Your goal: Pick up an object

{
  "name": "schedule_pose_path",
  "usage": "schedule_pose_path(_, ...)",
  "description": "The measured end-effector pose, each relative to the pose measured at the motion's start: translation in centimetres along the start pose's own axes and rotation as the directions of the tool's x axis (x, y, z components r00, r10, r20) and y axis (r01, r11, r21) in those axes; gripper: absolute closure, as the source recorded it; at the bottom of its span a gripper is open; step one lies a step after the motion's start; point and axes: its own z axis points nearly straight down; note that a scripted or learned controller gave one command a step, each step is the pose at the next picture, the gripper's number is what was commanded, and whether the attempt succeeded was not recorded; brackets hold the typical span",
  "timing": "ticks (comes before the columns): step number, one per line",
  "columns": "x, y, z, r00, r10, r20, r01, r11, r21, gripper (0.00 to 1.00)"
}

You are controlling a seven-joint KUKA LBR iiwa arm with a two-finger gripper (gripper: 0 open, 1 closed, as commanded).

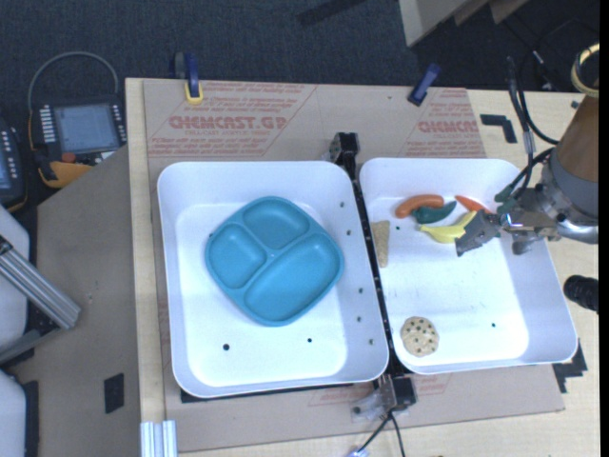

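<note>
Toy food lies in the right bin (pixel 533 341). An orange sausage (pixel 420 205), a green piece (pixel 435 216), a yellow banana (pixel 449 230) and a small red-orange piece (pixel 470 203) cluster at the bin's far side. A tan cracker (pixel 381 242) rests by the left wall and a speckled cookie (pixel 419 334) sits near the front. My gripper (pixel 498 242) hovers just right of the banana, open, with its left fingertip (pixel 471 243) close to the banana's end. Between the fingers I see only white bin floor.
The left bin (pixel 190 331) holds a blue divided plate (pixel 274 259). A black divider with clamps runs between the bins. The arm enters from the right over the right bin's far corner. Bare floor lies in the right bin's middle and front right.
</note>
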Motion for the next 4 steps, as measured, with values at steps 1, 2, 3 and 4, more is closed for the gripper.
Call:
schedule_pose_path(1,0.0,0.2,-0.6,1.0,-0.003,0.002,0.003,1.0,-0.012,0.0)
schedule_pose_path(2,0.0,0.2,5.8,1.0,-0.002,-0.001,0.002,1.0,-0.003,0.0)
schedule_pose_path(3,0.5,-0.6,11.3,1.0,-0.002,0.001,0.002,1.0,-0.009,0.0)
schedule_pose_path(4,0.6,-0.3,17.5,1.0,-0.002,0.0,0.001,1.0,-0.006,0.0)
